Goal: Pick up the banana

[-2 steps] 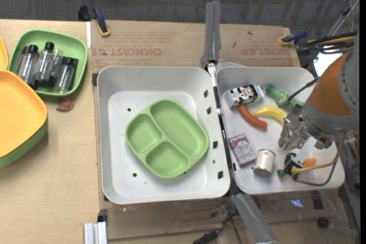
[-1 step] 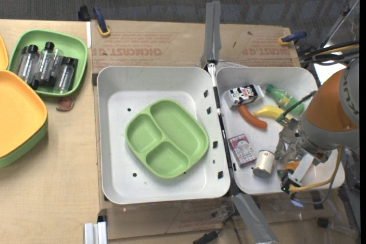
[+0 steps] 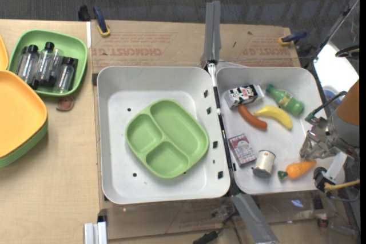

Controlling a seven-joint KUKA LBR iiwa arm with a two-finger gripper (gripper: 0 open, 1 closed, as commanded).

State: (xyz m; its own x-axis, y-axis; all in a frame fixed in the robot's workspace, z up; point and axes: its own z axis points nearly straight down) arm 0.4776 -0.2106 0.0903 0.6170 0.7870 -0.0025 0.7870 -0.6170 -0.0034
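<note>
Banana: the curved yellow plastic banana (image 3: pixel 274 116) is lying in the right-hand shallow white bin (image 3: pixel 250 183), roughly at its middle, with one end pointing toward the bin's far wall and the other toward the arm's side.
Banana's neighbours: a red-orange sausage-shaped toy (image 3: pixel 252 117) is sitting just beside the banana's left end and appears to be touching it; a green plastic bottle (image 3: pixel 285 100) is lying just beyond it toward the far right corner; a small black-and-white carton (image 3: pixel 243 95) is resting near the far wall.
Near side of the right bin: a small pink printed card box (image 3: pixel 242 149) is lying near the hinge side, a white and metallic cylinder-shaped can (image 3: pixel 263 162) is standing just beside it, and an orange toy carrot with a green top (image 3: pixel 297 170) is lying near the right rim.
Gripper: the metal two-finger gripper (image 3: pixel 318 146) is hanging at the right rim of the right bin, just above the carrot and well apart from the banana.
Jaws: I cannot tell how they are standing, as the metal parts are blurring together.
Left bin: the left-hand shallow white bin (image 3: pixel 111 174) is holding a light green three-compartment plastic plate (image 3: pixel 166 138).
Bench at left: a green square tray with small dark-capped clear bottles (image 3: pixel 47 63) is sitting beside a stack of orange plates (image 3: pixel 18 120).
</note>
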